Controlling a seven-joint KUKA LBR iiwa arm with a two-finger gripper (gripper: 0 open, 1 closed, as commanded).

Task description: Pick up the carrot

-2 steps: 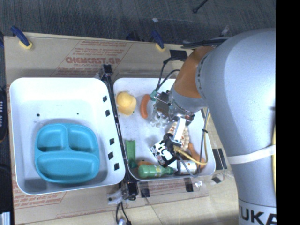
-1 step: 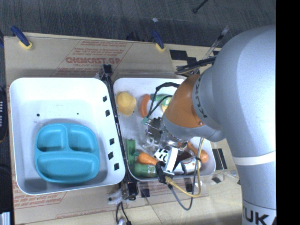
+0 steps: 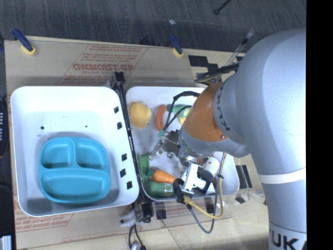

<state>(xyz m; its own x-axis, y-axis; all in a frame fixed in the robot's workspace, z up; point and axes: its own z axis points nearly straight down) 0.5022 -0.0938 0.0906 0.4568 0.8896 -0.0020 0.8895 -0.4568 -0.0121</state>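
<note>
Dark, seemingly carpeted floor (image 3: 104,7) beyond a cardboard-topped bench (image 3: 99,61), blue clamps (image 3: 23,40)

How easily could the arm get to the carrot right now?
Probably yes. The carrot lies uncovered in the right bin, and the gripper hangs close by over the same bin. A green vegetable right beside it might crowd the grab.

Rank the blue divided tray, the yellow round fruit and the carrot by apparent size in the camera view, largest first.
1. blue divided tray, by far.
2. yellow round fruit.
3. carrot, which looks slimmer. Its right end may be hidden, so this last ranking is less sure.
</note>
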